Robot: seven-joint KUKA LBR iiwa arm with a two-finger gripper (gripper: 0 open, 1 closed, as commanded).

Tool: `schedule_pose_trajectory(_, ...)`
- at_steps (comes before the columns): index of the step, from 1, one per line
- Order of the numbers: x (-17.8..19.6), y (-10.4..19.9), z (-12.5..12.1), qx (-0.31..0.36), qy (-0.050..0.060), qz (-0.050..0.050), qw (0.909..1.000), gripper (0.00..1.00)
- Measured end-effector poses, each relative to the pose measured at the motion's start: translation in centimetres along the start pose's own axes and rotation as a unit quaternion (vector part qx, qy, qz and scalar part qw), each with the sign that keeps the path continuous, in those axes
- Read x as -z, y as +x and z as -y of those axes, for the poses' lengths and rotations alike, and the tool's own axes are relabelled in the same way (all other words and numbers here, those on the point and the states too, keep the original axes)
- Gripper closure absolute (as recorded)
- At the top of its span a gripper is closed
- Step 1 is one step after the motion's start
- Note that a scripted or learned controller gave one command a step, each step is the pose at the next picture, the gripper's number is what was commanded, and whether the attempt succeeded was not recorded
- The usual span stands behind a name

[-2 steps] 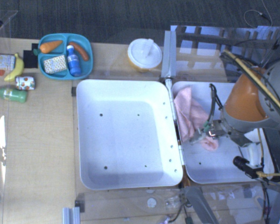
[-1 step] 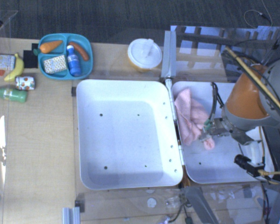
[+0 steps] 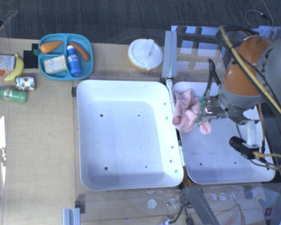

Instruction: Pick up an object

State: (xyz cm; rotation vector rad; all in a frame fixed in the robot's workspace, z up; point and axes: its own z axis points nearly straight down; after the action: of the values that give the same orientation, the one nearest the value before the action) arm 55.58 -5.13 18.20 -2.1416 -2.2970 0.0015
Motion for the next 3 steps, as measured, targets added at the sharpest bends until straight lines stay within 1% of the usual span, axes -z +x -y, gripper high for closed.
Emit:
schedule_pose_trajectory(1,-0.1,-2.1,0.7,0.091,0.001,0.0,0.9958,1.0)
schedule_pose_trajectory(2,-0.1,-2.1,0.7,0.091,0.001,0.0,0.9958,0.0)
schedule_pose_trajectory(3,-8.7,-4.5,0.5,0.041,-0.005,0.001,0.9991,0.0)
